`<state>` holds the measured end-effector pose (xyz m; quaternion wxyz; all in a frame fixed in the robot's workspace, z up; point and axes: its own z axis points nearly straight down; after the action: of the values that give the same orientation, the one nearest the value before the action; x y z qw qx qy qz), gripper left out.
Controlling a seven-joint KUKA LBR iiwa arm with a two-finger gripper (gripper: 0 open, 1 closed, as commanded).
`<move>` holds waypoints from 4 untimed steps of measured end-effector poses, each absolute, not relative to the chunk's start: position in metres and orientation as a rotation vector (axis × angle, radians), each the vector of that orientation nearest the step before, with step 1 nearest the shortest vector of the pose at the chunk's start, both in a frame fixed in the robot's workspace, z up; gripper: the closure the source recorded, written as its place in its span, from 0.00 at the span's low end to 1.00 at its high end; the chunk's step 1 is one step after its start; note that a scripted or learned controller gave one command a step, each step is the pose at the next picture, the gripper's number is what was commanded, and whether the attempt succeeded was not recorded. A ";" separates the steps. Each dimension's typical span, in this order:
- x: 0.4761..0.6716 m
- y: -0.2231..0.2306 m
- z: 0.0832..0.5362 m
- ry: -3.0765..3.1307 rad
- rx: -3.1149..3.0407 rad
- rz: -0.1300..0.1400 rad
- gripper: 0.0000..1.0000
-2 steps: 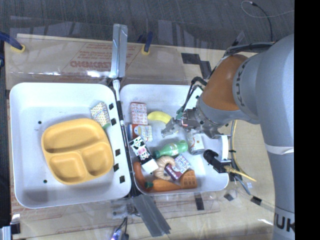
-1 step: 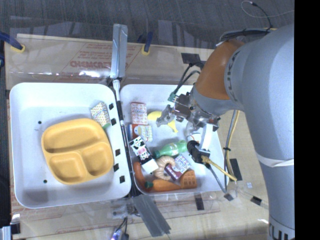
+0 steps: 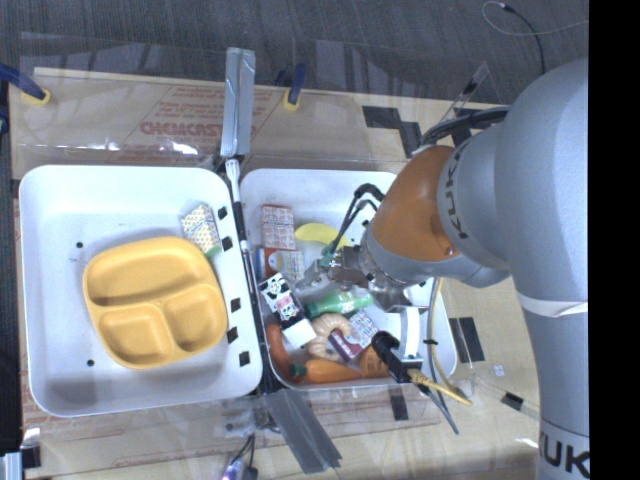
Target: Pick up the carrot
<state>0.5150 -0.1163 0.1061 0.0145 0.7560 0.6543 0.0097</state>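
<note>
The carrot (image 3: 328, 372) is an orange, elongated piece lying along the near wall of the right bin (image 3: 300, 180), partly under other items. My gripper (image 3: 330, 276) hangs over the middle of that bin's pile, just beyond the carrot, at the end of the grey arm with the orange band (image 3: 420, 218). A green packet (image 3: 348, 301) sits right below the gripper. The wrist hides much of the gripper, and I see nothing lifted clear of the pile.
The right bin holds several small things: a red-and-white box (image 3: 277, 220), a yellow piece (image 3: 316, 234), a black-and-white carton (image 3: 276, 293). The left bin (image 3: 60, 198) holds a yellow sectioned tray (image 3: 150, 298) and a small patterned packet (image 3: 203, 228).
</note>
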 end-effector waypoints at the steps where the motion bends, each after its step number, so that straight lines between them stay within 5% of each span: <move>1: 0.619 -0.120 0.154 2.100 2.338 -0.001 0.00; 2: 0.627 -0.144 0.136 1.331 2.849 -0.004 0.00; 3: 0.585 -0.157 0.097 0.880 3.023 -0.008 0.00; 4: 0.623 -0.154 0.144 1.228 2.894 -0.003 0.00</move>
<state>0.6225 -0.1544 0.1441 -0.0010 0.9206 0.3905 -0.0008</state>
